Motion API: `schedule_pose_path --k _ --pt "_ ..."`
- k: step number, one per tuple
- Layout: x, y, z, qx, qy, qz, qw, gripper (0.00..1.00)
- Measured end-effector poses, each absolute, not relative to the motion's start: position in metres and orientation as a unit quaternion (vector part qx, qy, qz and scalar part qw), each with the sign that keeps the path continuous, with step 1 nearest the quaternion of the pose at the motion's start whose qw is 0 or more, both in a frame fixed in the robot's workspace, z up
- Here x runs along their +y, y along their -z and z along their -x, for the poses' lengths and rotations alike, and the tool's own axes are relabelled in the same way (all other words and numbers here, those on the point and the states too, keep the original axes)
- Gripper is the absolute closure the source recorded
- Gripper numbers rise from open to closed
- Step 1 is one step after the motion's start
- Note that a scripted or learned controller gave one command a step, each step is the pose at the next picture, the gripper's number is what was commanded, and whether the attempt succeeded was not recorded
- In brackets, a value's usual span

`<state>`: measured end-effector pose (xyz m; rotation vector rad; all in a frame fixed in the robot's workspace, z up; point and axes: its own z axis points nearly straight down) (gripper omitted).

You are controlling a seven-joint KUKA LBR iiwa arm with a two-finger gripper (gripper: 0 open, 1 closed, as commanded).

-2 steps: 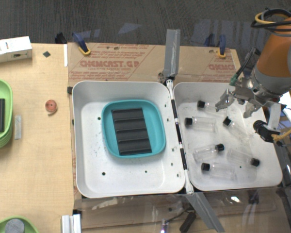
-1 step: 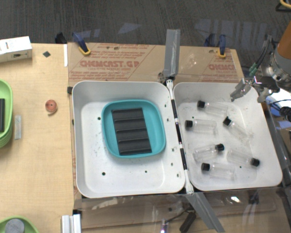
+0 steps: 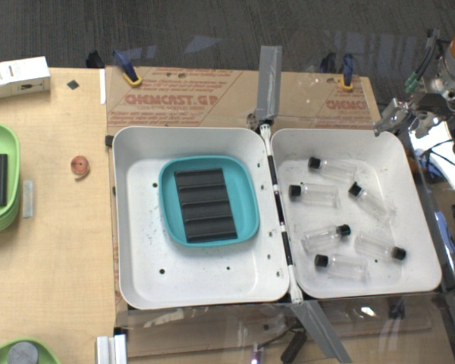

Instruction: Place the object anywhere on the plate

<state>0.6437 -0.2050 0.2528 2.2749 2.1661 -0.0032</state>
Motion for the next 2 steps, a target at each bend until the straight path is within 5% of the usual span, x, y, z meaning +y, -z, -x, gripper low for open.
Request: schedule_pose_path --k 2 --pt "-0.215 -0.441 -0.660 0.744 0.0009 -0.668 0.001 0.00"
